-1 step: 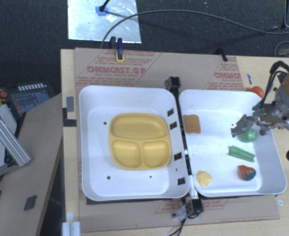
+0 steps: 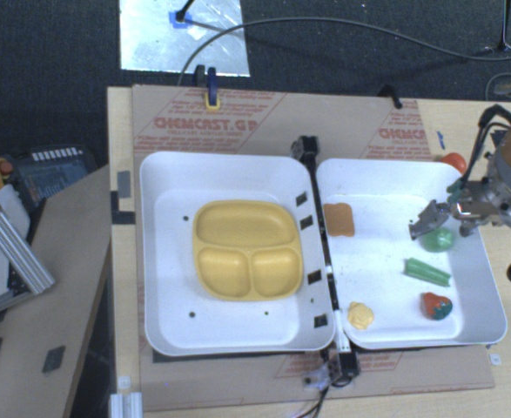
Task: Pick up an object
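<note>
My gripper (image 2: 435,222) reaches in from the right over the right bin (image 2: 386,181), its grey fingers hanging just above a round green object (image 2: 439,240). In the same bin lie a brown slab (image 2: 339,219) at the left, a long green piece (image 2: 426,271), a red and green item (image 2: 436,306) near the front right, and a small yellow lump (image 2: 360,316) at the front left. A bit of orange-red (image 2: 453,160) shows at the bin's far right rim. Nothing shows between the fingers.
The left bin (image 2: 164,233) holds a yellow divided tray (image 2: 246,248). A black divider with clips (image 2: 316,233) runs between the bins. Cables cross the dark floor behind the bench, and metal framing stands at the far left.
</note>
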Available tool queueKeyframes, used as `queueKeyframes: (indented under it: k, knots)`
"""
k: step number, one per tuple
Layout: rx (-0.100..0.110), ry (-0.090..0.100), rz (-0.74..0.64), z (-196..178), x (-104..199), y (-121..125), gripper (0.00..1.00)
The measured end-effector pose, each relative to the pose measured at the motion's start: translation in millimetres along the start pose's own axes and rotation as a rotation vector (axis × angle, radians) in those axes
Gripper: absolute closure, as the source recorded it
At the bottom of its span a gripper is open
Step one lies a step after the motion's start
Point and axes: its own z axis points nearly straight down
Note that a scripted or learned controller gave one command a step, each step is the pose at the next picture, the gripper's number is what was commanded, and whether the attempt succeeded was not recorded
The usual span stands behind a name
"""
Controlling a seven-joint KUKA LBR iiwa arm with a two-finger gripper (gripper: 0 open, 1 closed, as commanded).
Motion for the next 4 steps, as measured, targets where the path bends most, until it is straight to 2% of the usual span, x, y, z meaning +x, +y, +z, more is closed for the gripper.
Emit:
queueKeyframes:
  k: [1, 2, 3, 4]
  knots:
    - [0.004, 0.001, 0.002, 48.3, 9.3, 3.8, 0.0]
    - [0.004, 0.001, 0.003, 92.1, 5.2, 8.0, 0.0]
    - [0.004, 0.002, 0.002, 138.2, 13.0, 3.5, 0.0]
    - [-0.001, -0.001, 0.002, 125.3, 11.9, 5.1, 1.0]
